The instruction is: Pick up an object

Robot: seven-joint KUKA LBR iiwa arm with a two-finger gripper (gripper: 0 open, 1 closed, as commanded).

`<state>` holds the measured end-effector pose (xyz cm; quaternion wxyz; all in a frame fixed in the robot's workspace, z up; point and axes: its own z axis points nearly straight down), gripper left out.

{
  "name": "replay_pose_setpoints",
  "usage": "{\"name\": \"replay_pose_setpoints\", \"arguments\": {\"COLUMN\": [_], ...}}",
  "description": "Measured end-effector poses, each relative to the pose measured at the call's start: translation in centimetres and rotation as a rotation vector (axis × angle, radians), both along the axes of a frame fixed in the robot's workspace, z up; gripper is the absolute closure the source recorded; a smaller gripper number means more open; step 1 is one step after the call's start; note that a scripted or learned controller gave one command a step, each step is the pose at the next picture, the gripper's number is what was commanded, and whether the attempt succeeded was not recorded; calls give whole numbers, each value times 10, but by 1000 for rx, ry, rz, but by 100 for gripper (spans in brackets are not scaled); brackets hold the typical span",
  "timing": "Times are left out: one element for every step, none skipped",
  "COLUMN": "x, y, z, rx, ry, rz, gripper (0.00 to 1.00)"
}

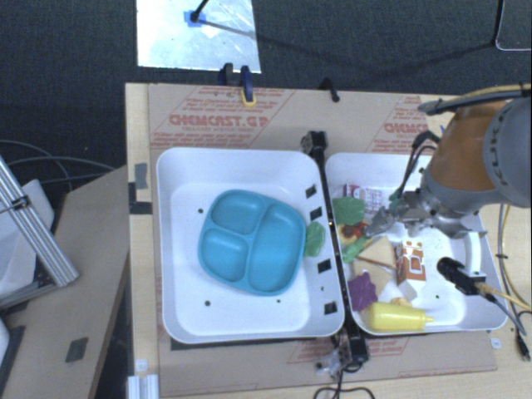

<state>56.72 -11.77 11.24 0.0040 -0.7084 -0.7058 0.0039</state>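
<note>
The gripper (376, 223) hangs low in the right bin (474, 318), near its left wall; whether it is open or closed I cannot tell. Just under it lie a green soft thing (349, 210) and a red piece (353, 231) — the nearest picks; a yellow bottle (397, 316), smooth plastic, lies lengthwise along the front edge, well apart.

Grey arm (482, 156), tool (384, 220) lowered

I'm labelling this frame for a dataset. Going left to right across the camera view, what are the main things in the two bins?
Blue divided plate → green leafy piece at the plate's right edge → purple toy → yellow bottle → gripper and arm over the right bin.
</note>
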Motion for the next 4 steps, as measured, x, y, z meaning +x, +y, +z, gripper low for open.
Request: {"name": "replay_pose_setpoints", "arguments": {"x": [-73,-78,-16,-83], "y": [-33,-6,49,135], "z": [23,-25,79,92], "rx": [-1,-5,0,5], "ry": [-9,-22,-27,-9], "rz": [-2,4,16,16], "gripper": [0,0,0,0]}}
